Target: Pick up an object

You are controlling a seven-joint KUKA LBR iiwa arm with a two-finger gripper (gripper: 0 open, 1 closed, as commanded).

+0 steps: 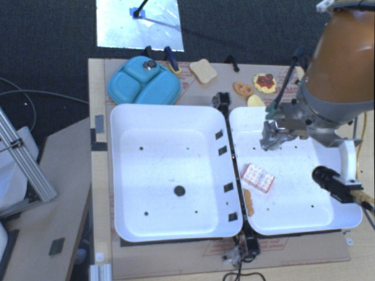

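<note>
My gripper (270,140) hangs over the upper middle of the right bin (304,215), below the arm's big orange band. A pink-and-white checkered block (258,177) lies on the bin floor, lower left of the gripper and apart from it. A small orange piece (248,202) lies near the bin's left wall, just below the block. A small dark round object (179,190) sits in the left bin (140,127). Nothing shows between the fingers.
A black cylindrical part (333,183) reaches in over the right bin's right side. Behind the bins lie a blue sectioned tray (145,82), a toast slice (203,71), a pretzel-like piece (242,89), a small pizza toy (265,82) and a yellow piece (255,101).
</note>
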